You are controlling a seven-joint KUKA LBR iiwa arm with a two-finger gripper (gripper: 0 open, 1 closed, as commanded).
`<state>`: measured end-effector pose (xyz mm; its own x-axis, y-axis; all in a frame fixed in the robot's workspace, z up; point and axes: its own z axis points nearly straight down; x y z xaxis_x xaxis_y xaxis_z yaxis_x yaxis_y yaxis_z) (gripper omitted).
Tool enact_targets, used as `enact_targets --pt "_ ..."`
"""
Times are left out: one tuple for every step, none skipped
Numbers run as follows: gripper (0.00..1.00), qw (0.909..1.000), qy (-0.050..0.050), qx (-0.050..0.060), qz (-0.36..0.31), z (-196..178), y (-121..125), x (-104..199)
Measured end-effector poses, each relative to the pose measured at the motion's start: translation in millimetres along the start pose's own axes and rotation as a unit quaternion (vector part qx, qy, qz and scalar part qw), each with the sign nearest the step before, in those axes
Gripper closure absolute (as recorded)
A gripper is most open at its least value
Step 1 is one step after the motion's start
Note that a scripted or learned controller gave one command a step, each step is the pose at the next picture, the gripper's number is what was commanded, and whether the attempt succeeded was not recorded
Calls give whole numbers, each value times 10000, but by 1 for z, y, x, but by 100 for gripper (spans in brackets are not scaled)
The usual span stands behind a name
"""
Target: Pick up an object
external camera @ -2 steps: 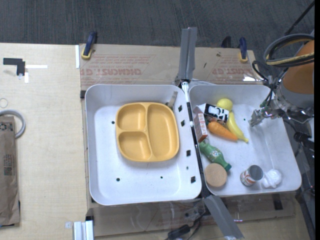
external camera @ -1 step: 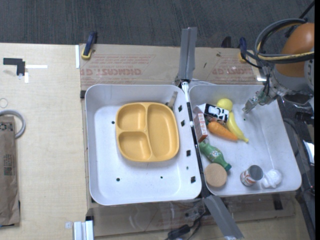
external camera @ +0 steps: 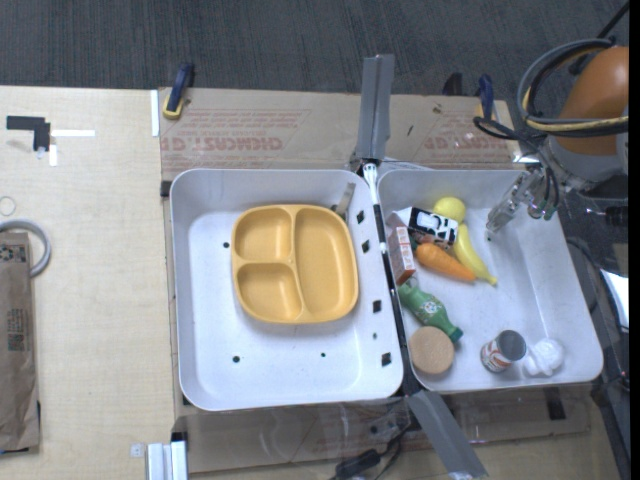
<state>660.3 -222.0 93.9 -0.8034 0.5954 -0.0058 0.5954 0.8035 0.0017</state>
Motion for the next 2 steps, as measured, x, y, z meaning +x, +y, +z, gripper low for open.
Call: enact_targets --pt "100 9862 2 -4 -1653 0 -8 11" --pt "100 9508 -7 -9 -3098 -1 6 15"
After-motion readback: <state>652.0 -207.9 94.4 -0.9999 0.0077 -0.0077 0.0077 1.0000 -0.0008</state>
